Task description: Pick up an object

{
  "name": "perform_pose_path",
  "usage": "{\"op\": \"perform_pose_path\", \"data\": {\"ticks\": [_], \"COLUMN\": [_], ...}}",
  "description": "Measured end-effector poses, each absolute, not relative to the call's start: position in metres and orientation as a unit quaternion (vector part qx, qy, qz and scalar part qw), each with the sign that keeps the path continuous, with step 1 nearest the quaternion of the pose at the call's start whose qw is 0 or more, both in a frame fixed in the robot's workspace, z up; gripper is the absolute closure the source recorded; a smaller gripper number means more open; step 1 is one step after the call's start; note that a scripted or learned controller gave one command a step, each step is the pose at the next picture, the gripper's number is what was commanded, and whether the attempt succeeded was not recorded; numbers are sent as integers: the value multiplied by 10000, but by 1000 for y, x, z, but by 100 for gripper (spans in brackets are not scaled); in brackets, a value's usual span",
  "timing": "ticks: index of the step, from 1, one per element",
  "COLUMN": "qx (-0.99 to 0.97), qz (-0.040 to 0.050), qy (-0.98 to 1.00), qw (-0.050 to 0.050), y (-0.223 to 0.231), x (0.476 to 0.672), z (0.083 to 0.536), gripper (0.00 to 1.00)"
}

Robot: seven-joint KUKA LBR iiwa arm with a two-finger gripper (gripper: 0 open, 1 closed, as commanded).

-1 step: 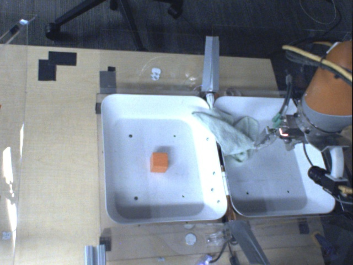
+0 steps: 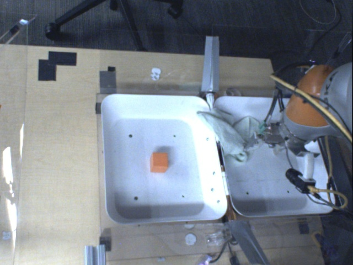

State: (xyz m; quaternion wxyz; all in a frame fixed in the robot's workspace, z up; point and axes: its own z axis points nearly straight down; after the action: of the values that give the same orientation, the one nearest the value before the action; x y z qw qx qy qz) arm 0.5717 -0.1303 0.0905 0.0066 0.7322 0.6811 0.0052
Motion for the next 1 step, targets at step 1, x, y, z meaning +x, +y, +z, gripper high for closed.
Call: {"op": "perform_pose_path", "data": {"ticks": [1], "qx": [7318], "qz": [77], "qy": [6814], "qw": [88], "y": [-129], "x": [574], "z": [103], "gripper": [100]}}
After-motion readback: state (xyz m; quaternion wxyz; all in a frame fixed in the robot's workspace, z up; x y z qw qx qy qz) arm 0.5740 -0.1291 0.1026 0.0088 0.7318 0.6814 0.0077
